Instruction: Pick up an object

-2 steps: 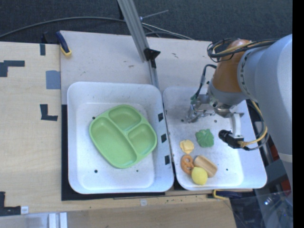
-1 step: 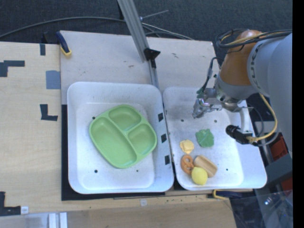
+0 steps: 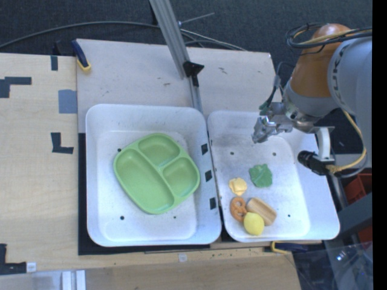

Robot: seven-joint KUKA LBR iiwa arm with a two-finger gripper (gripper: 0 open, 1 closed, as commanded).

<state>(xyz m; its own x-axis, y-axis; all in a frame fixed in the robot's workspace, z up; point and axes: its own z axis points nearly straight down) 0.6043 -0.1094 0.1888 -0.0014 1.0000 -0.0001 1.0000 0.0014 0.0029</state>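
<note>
Arm (image 3: pixel 338 71) cut off at right edge — claw (image 3: pixel 261 132) fingers too small/blurred to read.

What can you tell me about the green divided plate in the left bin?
The light green plastic-looking plate with three compartments lies flat in the left white bin, turned at an angle to the bin's walls. It has one long section and two smaller ones, with rounded corners and a raised rim. Nothing lies in its compartments, and it touches nothing but the bin floor. The gripper is over the other bin.

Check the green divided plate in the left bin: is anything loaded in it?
Empty. The green divided plate lies flat in the left bin, and all three of its compartments show bare green.
</note>
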